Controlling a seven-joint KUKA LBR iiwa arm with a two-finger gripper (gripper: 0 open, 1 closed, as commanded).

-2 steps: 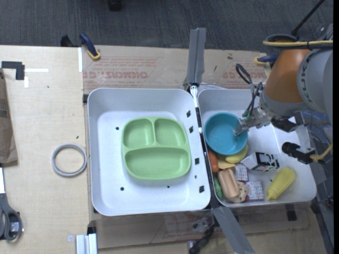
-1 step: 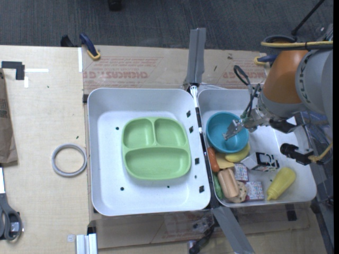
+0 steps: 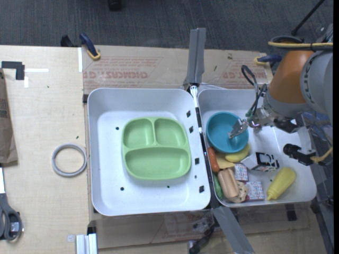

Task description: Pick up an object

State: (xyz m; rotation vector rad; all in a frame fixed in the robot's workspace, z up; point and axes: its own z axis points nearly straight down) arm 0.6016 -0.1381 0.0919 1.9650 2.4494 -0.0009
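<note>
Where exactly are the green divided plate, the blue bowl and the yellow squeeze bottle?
green divided plate (image 3: 156, 148): camera view, on the ridge where its three compartments meet.
blue bowl (image 3: 220, 129): camera view, on the bare inside of the bowl, left of the tool.
yellow squeeze bottle (image 3: 281, 183): camera view, on the middle of its body.

Light is even and fairly bright, seemingly from overhead, and it falls soft across the scene. The left bin (image 3: 100, 157) is the brightest surface, its white walls close to washed out, with only faint grey shading along its inner rim. Inside it, the green tray (image 3: 156, 148) shows a mild sheen and casts almost no shadow. Left of that bin, the wooden bench (image 3: 42, 120) is evenly lit and the tape ring (image 3: 69, 159) throws a thin soft shadow. Above the bin the dark floor (image 3: 159, 9) loses detail. Right of the bin the arm (image 3: 307, 83) looks slightly soft, perhaps motion blur. Overall sharpness is moderate, with coarse grain.
</note>
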